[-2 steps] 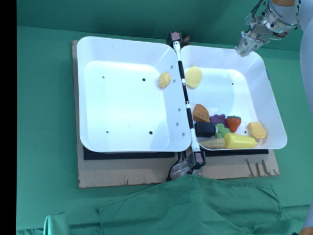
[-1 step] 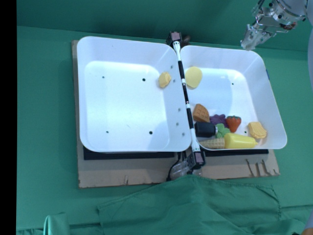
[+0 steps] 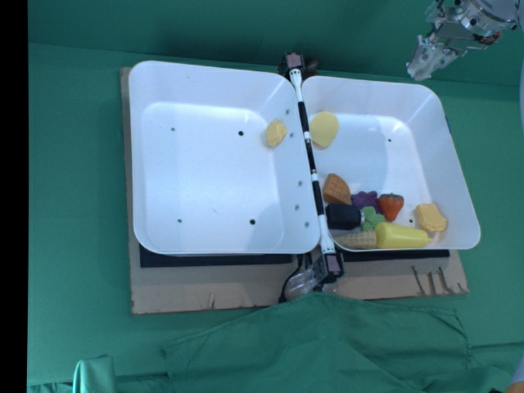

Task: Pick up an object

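Seen from above, at a slant: two shallow white bins side by side on a green-draped bench [image 3: 74, 178], divided by a black-and-white rail [image 3: 309, 162] taken here as the landmark. Left of the rail, the left bin [image 3: 164, 88], bare but for one small yellow piece [image 3: 276, 133] lying close against the rail on the bin's sloped wall. Right of the rail, the right bin [image 3: 434, 129], holding the clutter: a pale yellow rounded piece [image 3: 324, 128] just beside the rail; farther down it, an orange-brown waffled piece [image 3: 336, 189]; below that, a black item [image 3: 344, 215] almost touching the rail; purple grapes [image 3: 365, 199] and a green piece [image 3: 372, 217] beside those; a red strawberry [image 3: 391, 206] farther right; a long yellow item [image 3: 400, 236] and a tan cone-like piece [image 3: 356, 240] along the near wall; a yellow-orange piece [image 3: 431, 218] farthest from the rail. Well right of the rail's top end, past the right bin's far corner, the grey hand [image 3: 422, 66] hanging over green cloth, nothing seen in it; whether fingers apart or together, cannot tell. Under both bins, brown cardboard [image 3: 205, 297]; nearer still, rumpled green fabric [image 3: 327, 342].
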`<action>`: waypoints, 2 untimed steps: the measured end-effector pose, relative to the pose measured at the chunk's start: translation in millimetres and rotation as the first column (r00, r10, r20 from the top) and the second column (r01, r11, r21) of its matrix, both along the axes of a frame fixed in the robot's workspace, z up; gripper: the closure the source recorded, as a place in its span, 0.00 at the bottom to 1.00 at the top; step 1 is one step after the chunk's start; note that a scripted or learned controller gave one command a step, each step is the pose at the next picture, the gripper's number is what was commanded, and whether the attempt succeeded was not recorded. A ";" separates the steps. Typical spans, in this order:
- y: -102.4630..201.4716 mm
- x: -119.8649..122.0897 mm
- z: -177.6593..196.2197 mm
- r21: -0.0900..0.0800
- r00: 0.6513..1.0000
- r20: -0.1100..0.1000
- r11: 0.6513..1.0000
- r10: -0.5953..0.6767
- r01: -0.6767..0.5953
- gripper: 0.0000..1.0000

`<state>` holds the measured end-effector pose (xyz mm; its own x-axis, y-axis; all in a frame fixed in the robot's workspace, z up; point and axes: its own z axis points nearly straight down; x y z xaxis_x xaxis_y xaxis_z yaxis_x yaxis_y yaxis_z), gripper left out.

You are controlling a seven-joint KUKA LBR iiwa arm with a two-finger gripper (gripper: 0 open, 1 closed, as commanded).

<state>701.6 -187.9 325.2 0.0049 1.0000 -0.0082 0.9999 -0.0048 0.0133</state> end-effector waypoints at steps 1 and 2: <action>-0.3 -0.2 -0.7 0.000 1.000 -0.002 1.000 0.000 0.000 0.00; 9.0 -94.7 2.1 0.007 1.000 -0.012 1.000 -0.002 0.002 0.00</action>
